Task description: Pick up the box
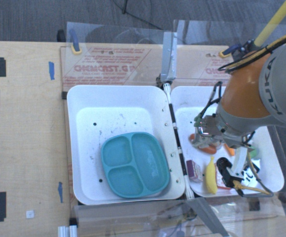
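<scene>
The arm hangs low over the right bin, most likely because the box lies there. The box is small and sits at the lower left of that bin, just beside a banana. The gripper is above and right of the box; I cannot tell its state. The left bin holds a blue tray.

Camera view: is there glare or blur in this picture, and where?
In the camera view, glare sits on the clear panels behind the bins; the teal tray looks sharp and evenly lit; the tool and small items beneath the arm are shadowed and slightly blurred.
</scene>
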